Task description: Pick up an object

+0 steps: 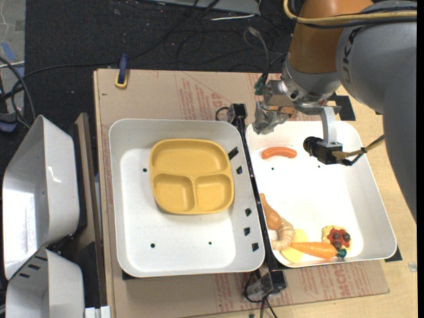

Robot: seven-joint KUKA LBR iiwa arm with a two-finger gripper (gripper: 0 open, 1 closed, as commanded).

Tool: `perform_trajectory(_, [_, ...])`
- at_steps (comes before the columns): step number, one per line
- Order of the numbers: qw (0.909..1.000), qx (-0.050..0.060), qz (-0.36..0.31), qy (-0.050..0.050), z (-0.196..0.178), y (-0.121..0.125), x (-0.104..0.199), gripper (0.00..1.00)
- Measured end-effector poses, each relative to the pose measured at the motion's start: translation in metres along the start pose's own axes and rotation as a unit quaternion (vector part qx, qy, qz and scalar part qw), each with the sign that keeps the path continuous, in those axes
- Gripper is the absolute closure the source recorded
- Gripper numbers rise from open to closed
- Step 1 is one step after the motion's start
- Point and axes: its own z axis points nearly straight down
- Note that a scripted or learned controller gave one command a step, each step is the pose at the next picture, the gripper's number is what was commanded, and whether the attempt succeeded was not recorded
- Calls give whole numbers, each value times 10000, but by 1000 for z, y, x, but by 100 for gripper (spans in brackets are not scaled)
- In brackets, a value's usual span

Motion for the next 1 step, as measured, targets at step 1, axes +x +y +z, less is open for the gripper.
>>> perform_trajectory(1, [10000,-1,-2,-1,9,2,63,100])
